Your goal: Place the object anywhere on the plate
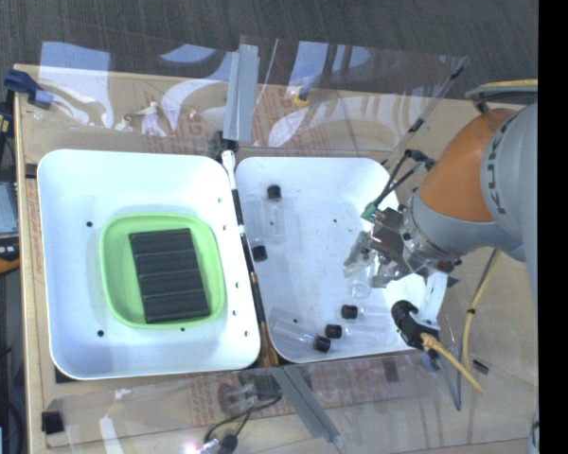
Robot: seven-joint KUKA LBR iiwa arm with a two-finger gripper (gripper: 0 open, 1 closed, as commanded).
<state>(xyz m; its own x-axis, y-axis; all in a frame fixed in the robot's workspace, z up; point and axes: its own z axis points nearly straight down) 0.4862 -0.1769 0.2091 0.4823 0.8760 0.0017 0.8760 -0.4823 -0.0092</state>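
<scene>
A green square plate (115, 253) lies in the left bin (66, 187) with a dark grey ridged block (168, 274) resting on it. Several clear vials with black caps lie in the right bin (312, 178): one near its upper left (275, 208), one at the front (298, 333), and more near black caps (348, 312). My gripper (367, 265) is low over the right side of the right bin, just above a clear vial (360, 284). I cannot tell whether it touches that vial.
A small black cap (258, 252) sits by the divider between the bins. The grey arm with its orange band (454, 183) and yellow cable (454, 357) covers the right bin's right edge. A clear shield stands behind the bins.
</scene>
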